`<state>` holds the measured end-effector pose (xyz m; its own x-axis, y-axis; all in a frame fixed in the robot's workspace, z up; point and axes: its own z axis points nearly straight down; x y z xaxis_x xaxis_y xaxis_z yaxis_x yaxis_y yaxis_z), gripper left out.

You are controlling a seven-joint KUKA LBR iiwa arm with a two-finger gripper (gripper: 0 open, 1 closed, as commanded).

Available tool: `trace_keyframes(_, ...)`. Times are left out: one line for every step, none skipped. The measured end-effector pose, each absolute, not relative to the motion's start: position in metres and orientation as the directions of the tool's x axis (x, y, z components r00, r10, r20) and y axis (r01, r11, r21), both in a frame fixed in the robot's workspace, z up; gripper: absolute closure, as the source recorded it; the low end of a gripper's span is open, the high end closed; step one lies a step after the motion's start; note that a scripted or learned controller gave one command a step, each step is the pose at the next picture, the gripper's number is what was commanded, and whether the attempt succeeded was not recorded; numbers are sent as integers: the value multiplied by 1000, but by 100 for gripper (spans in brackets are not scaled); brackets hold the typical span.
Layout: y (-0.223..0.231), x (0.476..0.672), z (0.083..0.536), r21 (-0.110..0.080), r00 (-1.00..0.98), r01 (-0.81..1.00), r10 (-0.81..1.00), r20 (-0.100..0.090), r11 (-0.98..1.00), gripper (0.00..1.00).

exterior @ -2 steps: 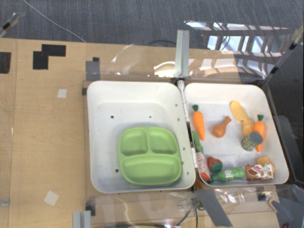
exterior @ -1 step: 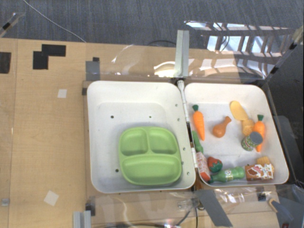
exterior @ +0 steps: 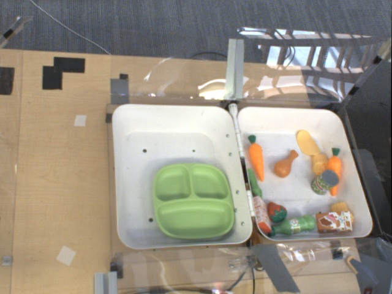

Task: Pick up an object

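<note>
- a green tray with three compartments lies in the left bin on the bench.
- toy food fills the right bin: a carrot, a drumstick, a can, a green bottle, a carton.
- the carrot lies beside the divider, well apart from the can.

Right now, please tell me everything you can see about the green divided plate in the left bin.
The light green plastic divided plate is a rounded square with a raised rim and three hollows: two smaller ones on the far side, one wide one on the near side. It looks smooth, matte and bare. It lies flat, right way up, turned slightly, on the floor of the left shallow white bin, towards that bin's near right corner. Its near edge lies close to the bin's near wall; whether they touch I cannot tell. Nothing else touches it.
</note>
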<state>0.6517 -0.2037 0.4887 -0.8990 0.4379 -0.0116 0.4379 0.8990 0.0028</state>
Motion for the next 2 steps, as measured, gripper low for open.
trace_keyframes(-134,653,488,6,-756,655,655,-8,756,100)
trace_keyframes(-206,654,252,1,-963,271,271,-1,963,100)
